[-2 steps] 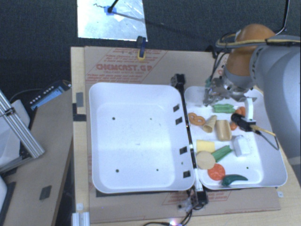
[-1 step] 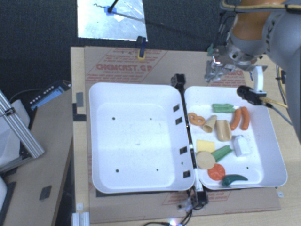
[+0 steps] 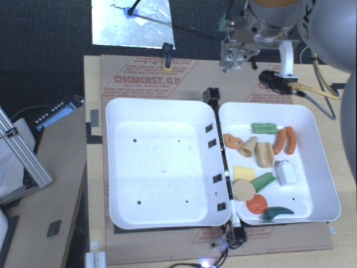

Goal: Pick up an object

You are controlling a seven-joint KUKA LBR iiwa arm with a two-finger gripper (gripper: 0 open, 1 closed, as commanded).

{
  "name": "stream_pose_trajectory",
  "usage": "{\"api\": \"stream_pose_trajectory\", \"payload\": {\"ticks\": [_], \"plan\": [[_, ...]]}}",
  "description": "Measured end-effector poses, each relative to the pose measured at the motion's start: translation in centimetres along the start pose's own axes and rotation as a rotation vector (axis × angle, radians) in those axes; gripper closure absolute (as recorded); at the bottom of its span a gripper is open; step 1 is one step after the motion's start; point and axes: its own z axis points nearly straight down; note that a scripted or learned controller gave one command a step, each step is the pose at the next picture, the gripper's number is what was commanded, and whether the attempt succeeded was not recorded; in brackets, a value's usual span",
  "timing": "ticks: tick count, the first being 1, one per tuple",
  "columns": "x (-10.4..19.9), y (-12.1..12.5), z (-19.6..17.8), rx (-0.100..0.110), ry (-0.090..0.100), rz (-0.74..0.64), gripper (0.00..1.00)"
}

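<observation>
- Currently the gripper [image 3: 234,57] is hanging beyond the far edge of the right bin [image 3: 321,149], approach not begun; grip state: cannot tell.
- Next, it is needing to descend toward the orange sausage [image 3: 290,140] lying far-right.

A shiny metal sheet [image 3: 133,14] lay beyond the brown board [image 3: 150,78] (red lettering across it), with a silver rail [image 3: 19,149] slanting at left.
</observation>
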Motion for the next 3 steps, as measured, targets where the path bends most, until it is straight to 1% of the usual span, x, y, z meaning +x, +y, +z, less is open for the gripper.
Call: {"api": "stream_pose_trajectory", "payload": {"ticks": [1, 2, 3], "plan": [[1.7, 0.1, -17.8, -0.004, -0.002, 0.008, 1.0], [2.2, -5.3, -16.9, 0.015, -0.003, 0.009, 1.0], [-1.8, -1.9, -16.7, 0.013, -0.007, 0.017, 1.0]]}}
